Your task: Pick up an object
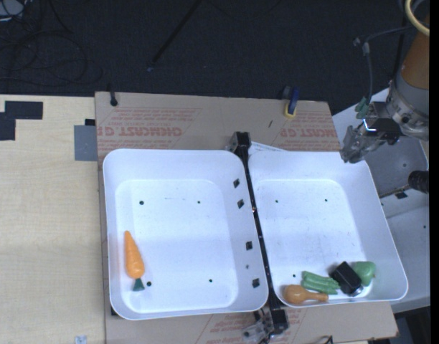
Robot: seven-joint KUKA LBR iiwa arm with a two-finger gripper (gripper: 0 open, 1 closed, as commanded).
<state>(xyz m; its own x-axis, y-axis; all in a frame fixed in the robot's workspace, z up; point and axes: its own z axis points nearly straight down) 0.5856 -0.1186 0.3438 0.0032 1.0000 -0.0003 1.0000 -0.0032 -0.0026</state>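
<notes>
From the tool point(353, 151), whose jaw state I cannot tell, the nearest pickings lie down in the right white bin's point(392, 253) front corner, while the small orange plastic carrot point(133, 256), farthest away, probably light, stiff and slick, suits a mid-body grasp.

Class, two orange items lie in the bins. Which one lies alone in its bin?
The orange carrot in the left bin; the orange pear-shaped piece shares the right bin with green and black items.
</notes>
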